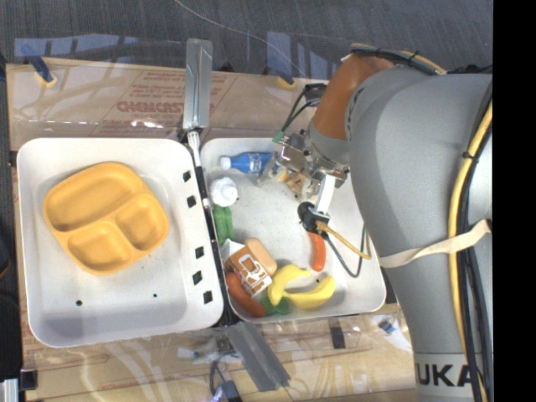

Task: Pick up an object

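**Crowded corner, easy to miss**

My tool (295, 174) hangs low over the right bin (368, 296), just beside the blue-capped bottle (248, 162); I cannot tell how it is set. The bottle lies against the far wall, so I judge it may roll or wedge. The banana (306, 289) lies well apart.

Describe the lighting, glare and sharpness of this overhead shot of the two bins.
Camera view: even, soft light; the yellow compartment tray casts only a faint shadow in the left white bin; glare streaks the clear plastic sheeting behind the bins; the yellow banana is fairly sharp, while the gripper looks cluttered and indistinct.
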You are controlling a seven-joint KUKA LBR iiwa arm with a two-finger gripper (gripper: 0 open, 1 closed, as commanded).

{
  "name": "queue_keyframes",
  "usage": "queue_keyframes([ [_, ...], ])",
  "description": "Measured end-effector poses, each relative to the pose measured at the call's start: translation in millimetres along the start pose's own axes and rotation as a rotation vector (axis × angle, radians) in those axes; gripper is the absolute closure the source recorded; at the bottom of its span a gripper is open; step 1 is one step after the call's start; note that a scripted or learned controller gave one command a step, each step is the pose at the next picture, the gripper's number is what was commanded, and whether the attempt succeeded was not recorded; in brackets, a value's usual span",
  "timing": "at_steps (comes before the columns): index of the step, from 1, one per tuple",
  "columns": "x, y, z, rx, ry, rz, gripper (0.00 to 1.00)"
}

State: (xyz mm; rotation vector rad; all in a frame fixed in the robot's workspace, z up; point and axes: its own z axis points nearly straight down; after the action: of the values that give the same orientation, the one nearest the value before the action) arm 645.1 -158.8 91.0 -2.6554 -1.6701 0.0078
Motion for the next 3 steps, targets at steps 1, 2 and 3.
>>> queue_keyframes([
  [1,9,-46,1,0.000,0.002,-0.047,0.00],
  [2,-52,-16,-112,-0.011,0.001,-0.281,0.00],
  [3,-9,-6,-9,-0.019,0.002,-0.252,0.00],
])
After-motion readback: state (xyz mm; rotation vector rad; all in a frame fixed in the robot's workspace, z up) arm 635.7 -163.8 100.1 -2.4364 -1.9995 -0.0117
